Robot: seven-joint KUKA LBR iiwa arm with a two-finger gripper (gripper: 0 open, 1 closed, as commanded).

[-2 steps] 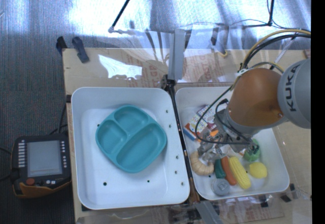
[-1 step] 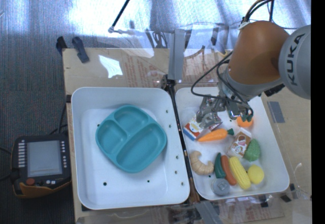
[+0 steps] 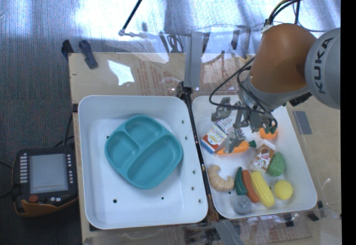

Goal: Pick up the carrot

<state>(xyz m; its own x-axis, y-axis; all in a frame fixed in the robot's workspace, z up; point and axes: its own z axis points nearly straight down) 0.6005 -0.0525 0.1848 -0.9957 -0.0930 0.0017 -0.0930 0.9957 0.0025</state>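
Observation:
The carrot [image 3: 238, 149] is an orange piece with a small green top, lying in the upper middle of the right bin [image 3: 300, 163]. My gripper [image 3: 238, 137] reaches down from the grey arm with the orange band and sits right over the carrot, touching or almost touching its top side. The gripper's body hides part of the carrot. The carrot rests on the bin floor, not lifted.
A small white carton [image 3: 214, 138] lies just left of the carrot. A snack box [image 3: 262, 156], a green toy [image 3: 276, 164], corn [image 3: 262, 188], a lemon [image 3: 283, 189], a croissant [image 3: 221, 178] and a grey can [image 3: 242, 204] crowd the bin's front. The left bin [image 3: 92, 194] holds a teal divided plate [image 3: 143, 151].

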